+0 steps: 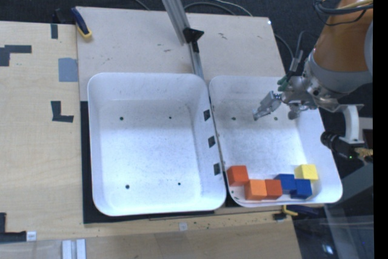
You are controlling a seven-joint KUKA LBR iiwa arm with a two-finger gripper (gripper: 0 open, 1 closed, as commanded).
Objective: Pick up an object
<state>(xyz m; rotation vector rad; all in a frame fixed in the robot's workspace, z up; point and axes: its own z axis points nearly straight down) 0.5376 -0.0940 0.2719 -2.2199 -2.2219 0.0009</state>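
Note:
My gripper (278, 111) hovers over the back half of the right bin (260, 148), and its two fingers stand apart with nothing between them. Several small blocks lie in a cluster along that bin's front edge, well in front of the gripper. An orange block (237, 174) lies at the left of the cluster, with two more orange ones (264, 189) beside it. A blue block (301, 189) and a yellow block (307, 172) lie at the right end, with another blue one (285, 181) next to them.
The left bin (91, 91) stands beside the right one, and their rims meet in the middle. A slanted metal pole (173, 3) rises behind the bins. A blue and yellow tool (81, 23) lies at the bench's back left.

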